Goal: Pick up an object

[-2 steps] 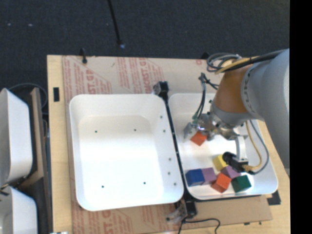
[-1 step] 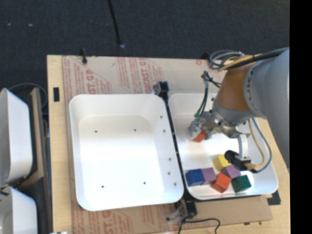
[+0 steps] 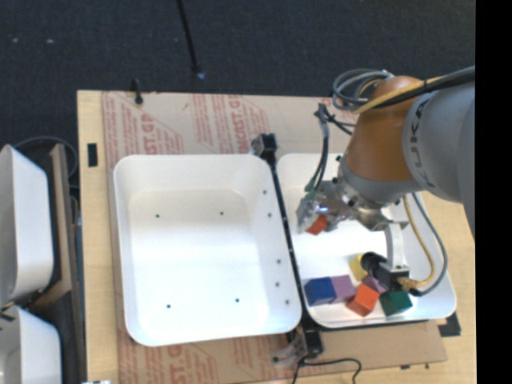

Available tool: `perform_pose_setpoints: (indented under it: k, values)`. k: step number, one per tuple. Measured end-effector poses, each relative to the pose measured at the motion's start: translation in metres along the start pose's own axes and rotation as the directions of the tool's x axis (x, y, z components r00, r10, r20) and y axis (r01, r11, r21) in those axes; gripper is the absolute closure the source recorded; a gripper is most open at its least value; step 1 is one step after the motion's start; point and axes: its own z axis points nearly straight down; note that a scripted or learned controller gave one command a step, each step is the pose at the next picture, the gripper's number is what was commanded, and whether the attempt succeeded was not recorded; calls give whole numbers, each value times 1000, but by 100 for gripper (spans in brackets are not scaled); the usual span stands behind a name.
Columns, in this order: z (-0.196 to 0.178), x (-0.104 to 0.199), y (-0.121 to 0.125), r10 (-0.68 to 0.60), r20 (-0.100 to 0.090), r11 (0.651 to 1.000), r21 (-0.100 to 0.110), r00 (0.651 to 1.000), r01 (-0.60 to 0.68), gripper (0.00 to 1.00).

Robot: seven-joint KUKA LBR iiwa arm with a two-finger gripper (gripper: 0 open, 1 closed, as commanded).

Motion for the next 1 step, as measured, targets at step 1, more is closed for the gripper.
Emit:
perform_pose_setpoints:
  k: [1]
  values:
    - [5, 50, 23, 2, 2, 1000, 8, 1000, -2, 100]
